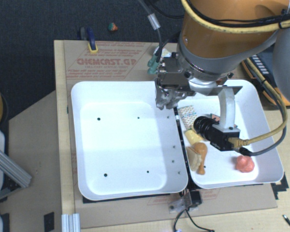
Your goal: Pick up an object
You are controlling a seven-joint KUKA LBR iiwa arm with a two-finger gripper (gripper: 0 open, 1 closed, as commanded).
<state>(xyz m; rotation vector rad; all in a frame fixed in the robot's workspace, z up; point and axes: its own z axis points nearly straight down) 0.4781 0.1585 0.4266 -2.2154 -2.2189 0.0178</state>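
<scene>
The desk, topped with a brown sheet printed CHEMCAST, bears two white bins touching side by side, the left bin and right bin. A blue-and-yellow clamp grips its far edge; a small coloured scrap lies beyond

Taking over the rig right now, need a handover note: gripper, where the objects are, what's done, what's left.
Gripper: at the far end of the divider between the two bins, carrying nothing that I can see.
Objects: all in the right bin. The patterned packet is nearest the gripper, with the yellowish piece and tan wooden piece along the divider. The pink lump is towards the near right corner.
Done: no pick yet.
Left: grasp and lift one; the packet looks the closest candidate.
</scene>
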